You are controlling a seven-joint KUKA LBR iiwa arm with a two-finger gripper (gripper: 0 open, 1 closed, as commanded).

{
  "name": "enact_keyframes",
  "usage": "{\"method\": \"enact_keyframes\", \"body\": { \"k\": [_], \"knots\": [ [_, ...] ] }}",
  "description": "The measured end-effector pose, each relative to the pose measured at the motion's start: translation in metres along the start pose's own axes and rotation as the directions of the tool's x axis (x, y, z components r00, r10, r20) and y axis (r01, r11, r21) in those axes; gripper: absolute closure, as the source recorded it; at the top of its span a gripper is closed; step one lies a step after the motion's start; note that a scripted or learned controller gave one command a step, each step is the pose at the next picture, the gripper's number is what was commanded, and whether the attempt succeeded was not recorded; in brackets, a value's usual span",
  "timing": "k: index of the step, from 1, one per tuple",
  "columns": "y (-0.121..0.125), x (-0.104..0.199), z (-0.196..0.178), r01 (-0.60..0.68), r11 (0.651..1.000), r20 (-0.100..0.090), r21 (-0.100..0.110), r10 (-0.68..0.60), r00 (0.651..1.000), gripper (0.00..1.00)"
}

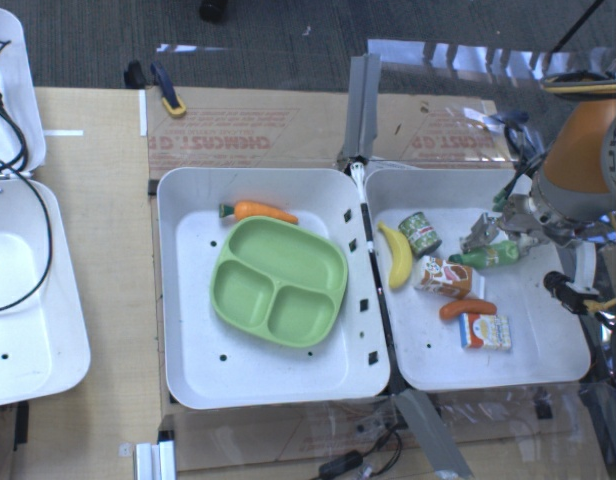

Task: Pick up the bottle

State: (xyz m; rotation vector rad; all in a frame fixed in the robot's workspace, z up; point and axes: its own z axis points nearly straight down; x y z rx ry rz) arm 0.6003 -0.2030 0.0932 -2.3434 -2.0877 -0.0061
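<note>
A green bottle [491, 256] lies on its side in the right bin [533, 353], in the bin's upper right part. My gripper [482, 235] hangs just above the bottle's left half, close to it or touching it. The grey arm with its orange band comes in from the right edge. The wrist hides the bottle's right end.
In the right bin are also a yellow banana [394, 256], a green can [419, 233], a brown and white carton [445, 275], a red sausage [466, 309] and a small box [485, 332]. The left bin [183, 338] holds a green divided plate [279, 281] and a carrot [261, 211].
</note>
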Motion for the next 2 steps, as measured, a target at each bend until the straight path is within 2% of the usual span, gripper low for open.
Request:
{"method": "enact_keyframes", "body": {
  "k": [1,2],
  "knots": [
    [0.001,-0.002,-0.01,-0.004,1.0,0.002,-0.003,0.004,1.0,1.0],
    [0.002,0.071,-0.11,0.063,0.998,0.006,0.001,-0.063,0.998,1.0]
  ]
}}
